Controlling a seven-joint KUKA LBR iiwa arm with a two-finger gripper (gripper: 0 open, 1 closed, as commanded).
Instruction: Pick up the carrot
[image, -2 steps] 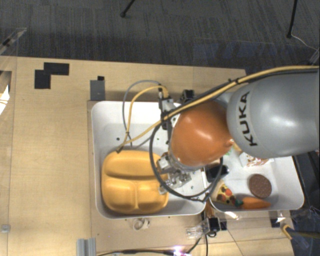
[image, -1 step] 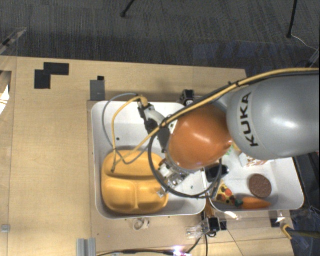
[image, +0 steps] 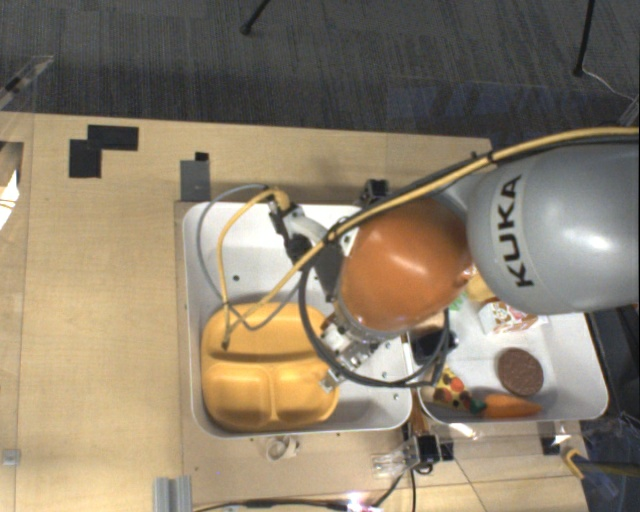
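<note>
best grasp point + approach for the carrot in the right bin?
Grip the carrot at mid-body, coming straight down, with the tool's closing line across its short width. It lies flat and roughly left-right near the right bin's front wall, so a side approach looks blocked. Small items crowd its left end; stay right of them.

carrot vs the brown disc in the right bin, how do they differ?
The carrot is orange, long and tapered; the brown disc is dark brown and round. The carrot lies lengthwise along the bin's near edge; the brown disc lies flat, just behind it. Both rest in the right bin, away from the orange wrist band.
</note>
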